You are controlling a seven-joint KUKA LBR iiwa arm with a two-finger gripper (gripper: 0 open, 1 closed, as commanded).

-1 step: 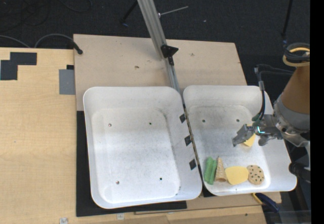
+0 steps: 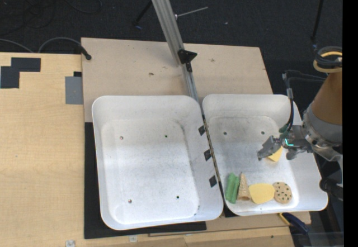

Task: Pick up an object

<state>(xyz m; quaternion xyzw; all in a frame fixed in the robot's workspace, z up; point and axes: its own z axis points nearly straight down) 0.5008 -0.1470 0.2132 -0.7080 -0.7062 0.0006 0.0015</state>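
My gripper hangs low over the right part of the right bin, its two dark fingers spread apart. A small yellow wedge lies between them, close to the left finger, and the fingers do not look closed on it. Along the bin's front wall lie a green piece, a tan cone-like piece, a yellow rounded piece and a chocolate-chip cookie, all apart from the gripper.
The left bin sits beside the right one, with black clips along the shared wall. A slanted aluminium bar rises behind the bins. The grey arm enters from the right.
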